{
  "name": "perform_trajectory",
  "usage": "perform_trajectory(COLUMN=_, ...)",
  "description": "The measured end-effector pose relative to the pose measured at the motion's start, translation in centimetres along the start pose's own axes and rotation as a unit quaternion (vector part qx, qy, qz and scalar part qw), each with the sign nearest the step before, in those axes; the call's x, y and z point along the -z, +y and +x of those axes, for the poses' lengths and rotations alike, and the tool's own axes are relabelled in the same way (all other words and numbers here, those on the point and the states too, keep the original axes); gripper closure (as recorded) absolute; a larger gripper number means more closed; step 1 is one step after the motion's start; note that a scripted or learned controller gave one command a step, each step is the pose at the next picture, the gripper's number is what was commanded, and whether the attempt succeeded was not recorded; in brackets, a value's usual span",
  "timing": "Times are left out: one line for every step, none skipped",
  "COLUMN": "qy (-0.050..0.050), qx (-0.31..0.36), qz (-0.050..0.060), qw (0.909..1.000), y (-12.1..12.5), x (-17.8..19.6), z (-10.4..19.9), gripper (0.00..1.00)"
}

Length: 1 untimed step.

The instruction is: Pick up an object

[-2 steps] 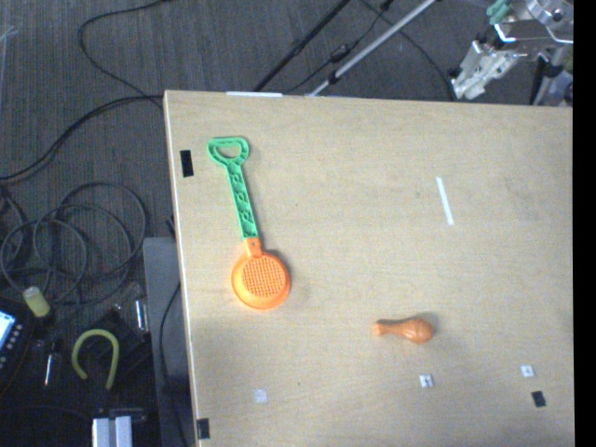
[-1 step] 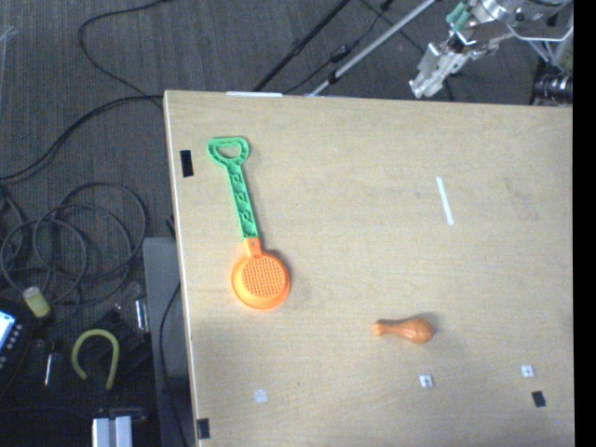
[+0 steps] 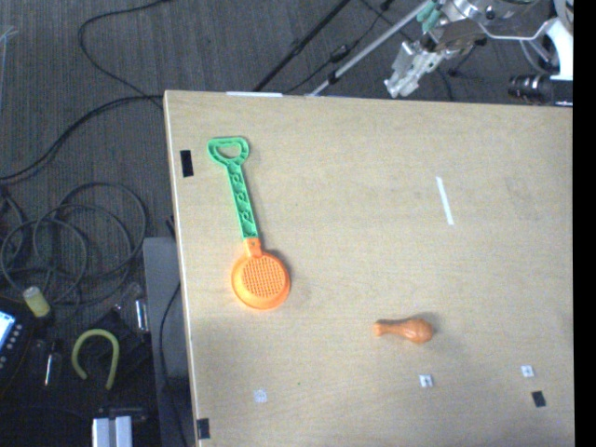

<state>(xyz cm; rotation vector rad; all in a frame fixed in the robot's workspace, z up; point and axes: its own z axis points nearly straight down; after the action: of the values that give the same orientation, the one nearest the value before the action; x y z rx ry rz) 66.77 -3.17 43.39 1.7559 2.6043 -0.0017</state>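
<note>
Gripper (image 3: 408, 80), finger state indiscernible, hangs past the board's (image 3: 372, 250) far edge. Approach stage: next, descend over strainer (image 3: 250, 240) or orange drumstick (image 3: 406, 330).

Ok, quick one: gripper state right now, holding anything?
Gripper: up at the board's far edge, nothing between its fingers; open or shut cannot be told.

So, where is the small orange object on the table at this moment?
The small orange object lies in the lower middle of the camera view on the wooden table, to the right of the green-handled strainer and apart from it.
</note>
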Motion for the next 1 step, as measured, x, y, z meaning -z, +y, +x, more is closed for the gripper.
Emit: perform_trajectory(qy=0.000, qx=0.117, qz=0.000, qw=0.9932, y=-6.32, x=0.03, z=3.53, gripper=1.00)
